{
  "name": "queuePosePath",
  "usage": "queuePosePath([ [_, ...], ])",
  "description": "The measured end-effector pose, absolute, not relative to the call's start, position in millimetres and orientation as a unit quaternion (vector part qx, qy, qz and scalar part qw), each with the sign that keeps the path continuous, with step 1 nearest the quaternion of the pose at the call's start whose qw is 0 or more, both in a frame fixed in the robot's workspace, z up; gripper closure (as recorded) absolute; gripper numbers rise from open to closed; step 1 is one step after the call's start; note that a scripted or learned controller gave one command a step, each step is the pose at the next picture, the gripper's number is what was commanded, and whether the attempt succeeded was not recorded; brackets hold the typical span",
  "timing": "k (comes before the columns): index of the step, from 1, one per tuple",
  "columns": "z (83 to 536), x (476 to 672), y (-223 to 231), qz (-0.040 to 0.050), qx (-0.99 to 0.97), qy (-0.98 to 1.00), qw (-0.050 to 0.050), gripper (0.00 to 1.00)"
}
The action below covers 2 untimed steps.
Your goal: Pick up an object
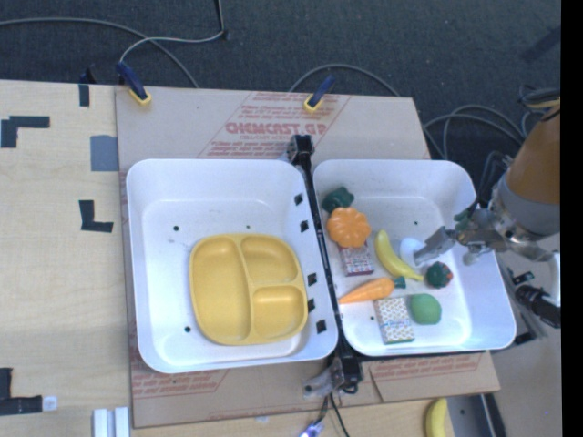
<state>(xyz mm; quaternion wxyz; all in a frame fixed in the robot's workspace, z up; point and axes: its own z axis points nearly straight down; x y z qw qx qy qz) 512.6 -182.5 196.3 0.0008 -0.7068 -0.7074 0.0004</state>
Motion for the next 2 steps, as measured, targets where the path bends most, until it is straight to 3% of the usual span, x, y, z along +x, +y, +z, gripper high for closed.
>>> queuePosePath([
  [1,97.3,526.4,-199.7,0.0007,-0.707,-0.707,0.001,0.0],
  [2,87.2,580.7,-169.7,-0.0011,-0.706,-0.708,-0.003,0.0],
])
